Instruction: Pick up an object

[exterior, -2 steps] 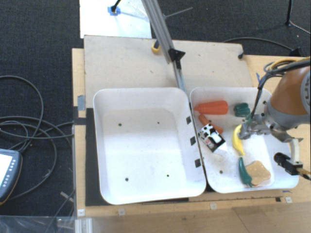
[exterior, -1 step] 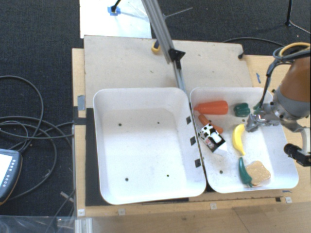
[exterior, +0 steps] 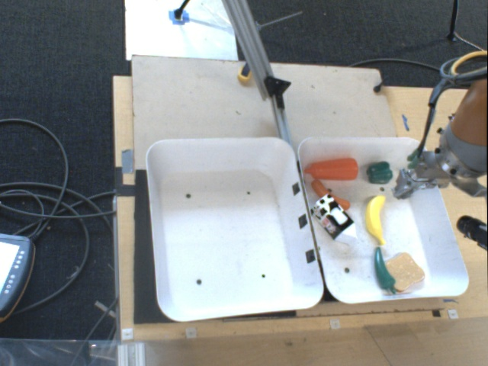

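Grey arm w/ pincer (exterior: 406, 184) hangs over the far-right edge of the right bin (exterior: 450, 239) on the counter (exterior: 229, 97); can't tell if the pincer is spread or closed. In that bin: orange carrot-shaped toy (exterior: 332, 169) at far side, dark green piece (exterior: 379, 172) beside it, black-and-white block (exterior: 332, 215) near centre, yellow banana (exterior: 375, 219) just right of it, tan slice (exterior: 405, 271) at near corner. Left bin (exterior: 164, 204) sits alongside.
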